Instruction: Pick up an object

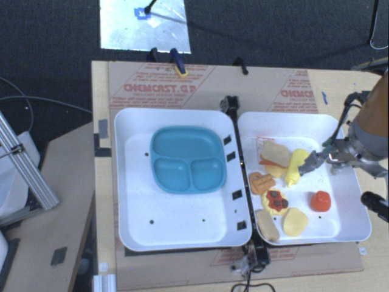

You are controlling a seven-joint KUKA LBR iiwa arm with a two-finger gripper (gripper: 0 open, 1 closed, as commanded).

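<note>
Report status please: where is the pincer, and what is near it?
Pincer low in right bin, tip at yellow toy. No grasp seen. Red toy close by. Blue tray sits in left bin.

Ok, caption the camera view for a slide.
Gripper reaching a yellow toy among play food in the right bin; blue tray left.

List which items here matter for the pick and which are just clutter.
Job:
- gripper, low in the right bin
- yellow banana-shaped toy, at the gripper tip
- red tomato-like toy
- pale yellow round piece
- sandwich-like toy

Lying about:
- blue divided plate in the left bin
- foil sheet
</note>
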